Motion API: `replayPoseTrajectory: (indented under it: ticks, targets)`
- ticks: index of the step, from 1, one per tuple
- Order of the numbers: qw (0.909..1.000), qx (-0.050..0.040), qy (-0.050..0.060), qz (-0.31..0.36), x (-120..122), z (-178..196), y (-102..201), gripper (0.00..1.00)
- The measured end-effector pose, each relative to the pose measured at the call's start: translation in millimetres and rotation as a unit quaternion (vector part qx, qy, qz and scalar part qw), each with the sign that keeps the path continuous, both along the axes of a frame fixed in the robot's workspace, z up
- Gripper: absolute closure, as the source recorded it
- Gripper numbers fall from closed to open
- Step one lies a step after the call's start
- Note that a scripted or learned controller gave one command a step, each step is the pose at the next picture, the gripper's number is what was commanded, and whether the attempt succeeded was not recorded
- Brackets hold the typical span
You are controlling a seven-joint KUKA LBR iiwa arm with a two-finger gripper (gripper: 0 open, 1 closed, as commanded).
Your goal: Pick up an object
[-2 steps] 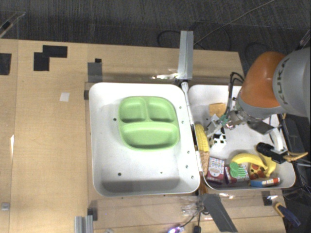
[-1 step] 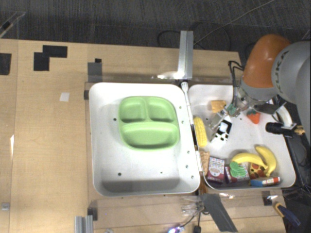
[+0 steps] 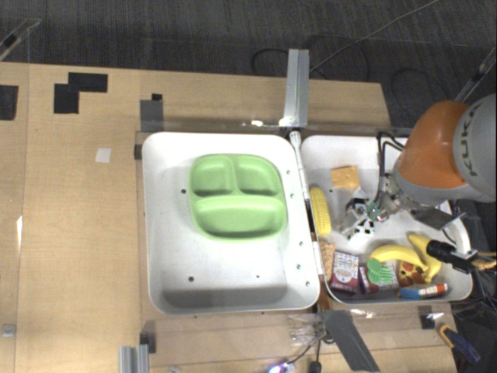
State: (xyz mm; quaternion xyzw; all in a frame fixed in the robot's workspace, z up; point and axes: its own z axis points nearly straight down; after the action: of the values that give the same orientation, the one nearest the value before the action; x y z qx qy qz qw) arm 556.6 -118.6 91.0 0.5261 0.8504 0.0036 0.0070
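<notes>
While the pincer [image 3: 363, 222] is lowered into the right bin [image 3: 365, 148], nothing is seen to be lifted, so the pick is judged not yet done. How the pincer is set cannot be told, since the tip is small and cluttered, and no object is seen in its hold. Candidate objects lie around it: a corn cob [image 3: 320, 211] at nine o'clock, against the bin's left wall; a tan block [image 3: 345, 178] at eleven o'clock; a banana [image 3: 397, 254] at five o'clock; a purple packet [image 3: 345, 272] at six o'clock, with a green item [image 3: 380, 273] just beside it and a marker [image 3: 425, 291] further toward four o'clock. All rest on the bin floor. A green tray [image 3: 237, 195] sits in the left bin [image 3: 167, 231], well apart at nine o'clock. What is judged to be left: a closing on one object, a lift clear of the bin.
</notes>
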Motion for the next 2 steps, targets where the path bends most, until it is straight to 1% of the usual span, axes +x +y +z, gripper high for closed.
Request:
replayPoseTrajectory:
  ticks: [1, 2]
  targets:
    - [1.0, 0.0, 0.0, 0.0, 0.0, 0.0, 0.0, 0.0]
    - [1.0, 0.0006, -0.004, 0.001, 2.9, 11.3, 1.1, 1.0]
